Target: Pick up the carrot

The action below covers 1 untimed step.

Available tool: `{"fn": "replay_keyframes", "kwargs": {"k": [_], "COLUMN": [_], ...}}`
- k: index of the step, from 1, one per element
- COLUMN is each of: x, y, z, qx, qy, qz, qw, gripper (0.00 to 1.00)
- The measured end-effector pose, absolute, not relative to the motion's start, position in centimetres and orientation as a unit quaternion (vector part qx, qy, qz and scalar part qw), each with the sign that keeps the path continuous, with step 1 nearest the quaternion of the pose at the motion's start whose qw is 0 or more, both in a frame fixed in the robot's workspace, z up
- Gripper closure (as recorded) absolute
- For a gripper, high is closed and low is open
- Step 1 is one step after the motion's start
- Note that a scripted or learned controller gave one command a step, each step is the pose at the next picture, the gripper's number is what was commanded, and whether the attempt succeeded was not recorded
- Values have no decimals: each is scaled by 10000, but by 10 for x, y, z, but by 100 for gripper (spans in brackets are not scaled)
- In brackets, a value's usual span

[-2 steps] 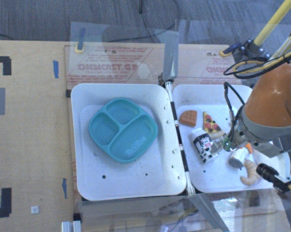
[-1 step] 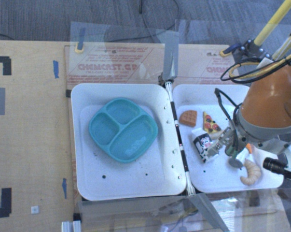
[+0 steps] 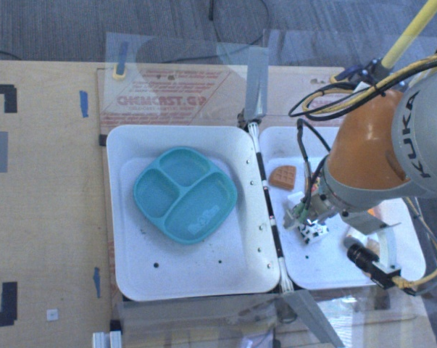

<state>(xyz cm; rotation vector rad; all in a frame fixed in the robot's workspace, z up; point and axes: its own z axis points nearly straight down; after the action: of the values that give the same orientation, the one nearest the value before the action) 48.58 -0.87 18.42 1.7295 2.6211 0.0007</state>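
We cannot pick out the carrot (image 3: 376,211) with certainty. Our best candidate is a small orange patch showing from under the arm (image 3: 367,158), in the right bin (image 3: 334,270) toward its right edge. The rest of it is hidden beneath the wrist, so we cannot tell which way it lies.

The end effector (image 3: 309,220) is low over the middle of the same bin, and we cannot tell whether it is wide, narrow or holding anything. Just beside it sit a green scrap (image 3: 299,212) (possibly a leafy top, possibly something else) and a small black-and-white piece (image 3: 314,231). A tan waffle-like piece (image 3: 282,177) lies near the bin's left wall, toward the far corner. The left bin (image 3: 131,267) carries a teal divided plate (image 3: 185,194) and plays no part here.

On handling, we judge the carrot to be a play-food piece: light, stiff, smooth and a little slippery, not fragile. Its tapered round body would tend to roll or squirt out of a pinch near the thin tip. We would take hold across the thicker part of the body, closing square to its long axis. The bin floor is shallow and hard, so the descent should be gentle.
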Motion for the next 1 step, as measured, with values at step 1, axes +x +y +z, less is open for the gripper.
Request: {"fn": "replay_keyframes", "kwargs": {"k": [1], "x": [480], "y": [-2], "z": [184], "qx": [5920], "qy": [8059], "qz": [1], "qw": [-4], "gripper": [100]}}
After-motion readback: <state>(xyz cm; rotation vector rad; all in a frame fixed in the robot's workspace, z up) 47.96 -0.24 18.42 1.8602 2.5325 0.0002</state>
